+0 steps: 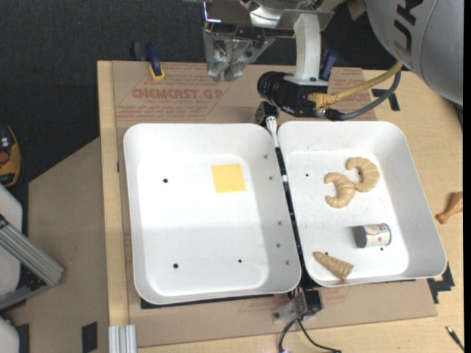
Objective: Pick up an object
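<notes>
- The arm (419,28) entered from the right and stood high over the far edge of the bench (73,219), well clear of both bins.
- The left bin (147,219) offered the most open floor, with only a flat yellow square (228,177) lying toward its far right part (a thin thing, likely hard to pinch from above).
- The right bin (412,197) held the better candidates: two pale croissant-shaped pieces (352,181) touching each other near the centre, a small grey-and-white can (372,235) on its side nearer the front, and a tan cone-shaped piece (333,265) close to the front wall.
- The gripper (228,63) hung beyond the far rim of the left bin, over the brown board; its fingers pointed down and looked close together with nothing between them, though I could not tell for certain whether the jaws were spread or pressed.
- To do the step well, I judged the arm should travel over the right bin and descend straight down on the can, with the jaws across its narrow body, since it lay apart from its neighbours.
- The cone sat just beside the front wall, leaving little room for a finger there; the touching croissants risked a double or slipping grasp.
- The shared rim (283,190) between bins was an edge to stay above during any crossing.
</notes>
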Robot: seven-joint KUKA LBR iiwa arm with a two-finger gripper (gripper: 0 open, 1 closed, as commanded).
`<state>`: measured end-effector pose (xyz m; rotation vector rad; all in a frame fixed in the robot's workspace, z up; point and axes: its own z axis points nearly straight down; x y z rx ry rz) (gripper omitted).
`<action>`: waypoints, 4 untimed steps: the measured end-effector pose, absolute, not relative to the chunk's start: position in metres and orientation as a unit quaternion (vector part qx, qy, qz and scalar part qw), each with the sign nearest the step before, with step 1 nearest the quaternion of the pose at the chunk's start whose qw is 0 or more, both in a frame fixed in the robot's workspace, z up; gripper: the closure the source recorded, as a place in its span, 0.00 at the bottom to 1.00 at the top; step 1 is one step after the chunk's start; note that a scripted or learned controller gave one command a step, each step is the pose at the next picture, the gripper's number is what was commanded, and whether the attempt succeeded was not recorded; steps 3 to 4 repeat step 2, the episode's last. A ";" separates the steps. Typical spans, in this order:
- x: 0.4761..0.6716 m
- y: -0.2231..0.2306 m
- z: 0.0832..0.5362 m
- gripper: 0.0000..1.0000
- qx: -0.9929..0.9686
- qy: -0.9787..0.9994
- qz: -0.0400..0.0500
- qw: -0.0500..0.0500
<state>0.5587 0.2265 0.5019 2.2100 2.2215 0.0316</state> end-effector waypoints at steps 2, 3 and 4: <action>0.515 0.224 0.346 1.00 0.706 0.708 -0.005 -0.003; 0.515 0.224 0.346 1.00 0.706 0.708 -0.005 -0.003; 0.515 0.224 0.346 1.00 0.706 0.708 -0.005 -0.003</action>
